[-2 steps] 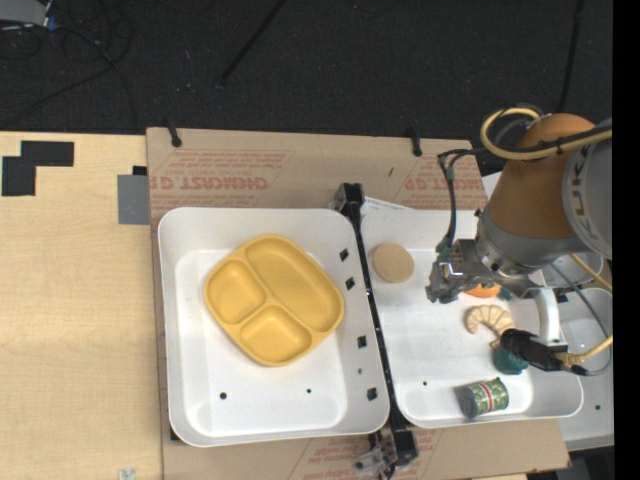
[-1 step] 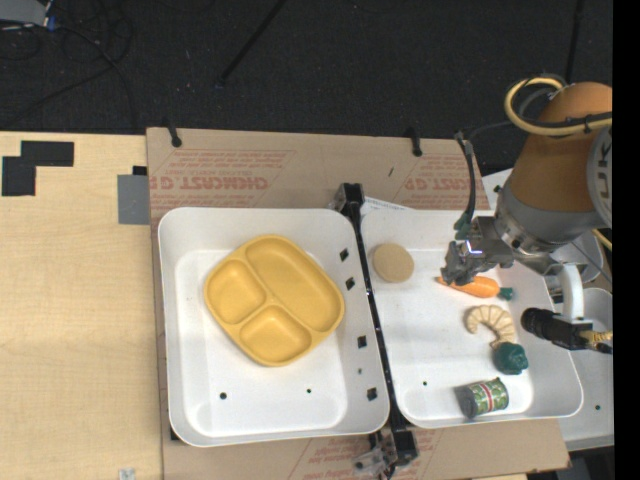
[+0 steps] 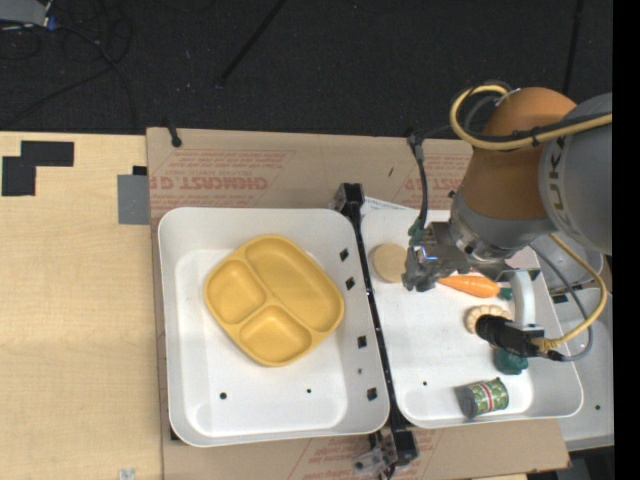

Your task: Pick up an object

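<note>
White bins sat side by side on the bench, a left bin [image 3: 190, 408] and a right bin [image 3: 430, 408]. Brown cardboard [image 3: 260, 173] lay under them both.

A yellow plate [image 3: 273, 298] with three parts lay flat in the middle of the left bin, turned a bit to one side.

The grey arm [image 3: 560, 188] reached in from the right, over the right bin. Its gripper [image 3: 420, 271] hung low near the back left part of that bin. A round tan disc [image 3: 387, 261] lay just beside the gripper, close to the wall between the two bins. An orange carrot [image 3: 470, 286] lay just on the other side of the gripper, on its side.

I could not tell if the gripper was open or closed. I also could not tell if it touched the disc or the carrot, or had hold of anything.

A pale ring [image 3: 484, 318] lay near the carrot, a little closer to the front. A small green can [image 3: 483, 397] lay on its side near the front wall of the right bin, well apart from the gripper.
</note>
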### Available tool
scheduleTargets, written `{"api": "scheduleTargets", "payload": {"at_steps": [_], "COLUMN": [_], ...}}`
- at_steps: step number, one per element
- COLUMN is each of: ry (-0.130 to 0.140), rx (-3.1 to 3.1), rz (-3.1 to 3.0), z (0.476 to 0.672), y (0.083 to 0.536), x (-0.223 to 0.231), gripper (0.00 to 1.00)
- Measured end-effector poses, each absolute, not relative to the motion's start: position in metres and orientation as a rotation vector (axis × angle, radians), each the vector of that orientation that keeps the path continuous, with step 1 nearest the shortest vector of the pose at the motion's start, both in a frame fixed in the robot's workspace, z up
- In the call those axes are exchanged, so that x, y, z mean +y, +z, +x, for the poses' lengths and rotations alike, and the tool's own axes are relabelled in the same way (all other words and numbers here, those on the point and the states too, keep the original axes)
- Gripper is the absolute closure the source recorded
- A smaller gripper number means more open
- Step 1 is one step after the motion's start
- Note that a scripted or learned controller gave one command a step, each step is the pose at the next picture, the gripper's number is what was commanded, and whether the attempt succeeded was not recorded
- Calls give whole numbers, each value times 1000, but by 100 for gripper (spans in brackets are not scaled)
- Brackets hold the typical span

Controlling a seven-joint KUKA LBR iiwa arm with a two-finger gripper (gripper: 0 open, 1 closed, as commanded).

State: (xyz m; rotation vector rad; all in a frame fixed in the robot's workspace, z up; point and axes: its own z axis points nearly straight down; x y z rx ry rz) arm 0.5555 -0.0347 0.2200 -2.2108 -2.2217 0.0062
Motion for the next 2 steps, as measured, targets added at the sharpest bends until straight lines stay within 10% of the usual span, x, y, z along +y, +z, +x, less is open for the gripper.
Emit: {"api": "scheduleTargets", "payload": {"at_steps": [2], "ry": [6], "rx": [-2225], "rz": [-2210], "z": [572], "y": [224], "x": [76], "gripper": [100]}}
